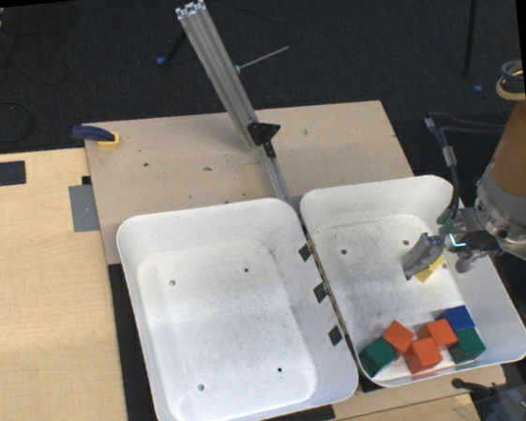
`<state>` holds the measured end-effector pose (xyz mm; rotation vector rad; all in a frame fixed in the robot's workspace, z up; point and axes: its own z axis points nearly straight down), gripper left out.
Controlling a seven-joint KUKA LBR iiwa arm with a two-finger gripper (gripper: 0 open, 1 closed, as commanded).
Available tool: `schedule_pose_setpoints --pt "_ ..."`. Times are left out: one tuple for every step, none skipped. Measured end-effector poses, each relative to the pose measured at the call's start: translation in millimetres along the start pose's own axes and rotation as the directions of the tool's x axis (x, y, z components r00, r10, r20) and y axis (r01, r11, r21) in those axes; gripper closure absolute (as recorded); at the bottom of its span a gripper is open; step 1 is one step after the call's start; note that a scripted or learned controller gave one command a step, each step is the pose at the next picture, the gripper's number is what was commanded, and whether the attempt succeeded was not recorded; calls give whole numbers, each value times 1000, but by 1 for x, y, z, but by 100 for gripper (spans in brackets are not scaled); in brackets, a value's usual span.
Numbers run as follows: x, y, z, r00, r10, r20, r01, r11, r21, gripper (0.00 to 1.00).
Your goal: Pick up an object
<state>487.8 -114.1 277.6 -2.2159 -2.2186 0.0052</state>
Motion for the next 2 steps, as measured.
schedule_pose_setpoints --pt "-1 0 -2 1000 4 1 -4 1000 -5 0" --pt "-4 9 56 1000 1 0 -1 1000 3 0"
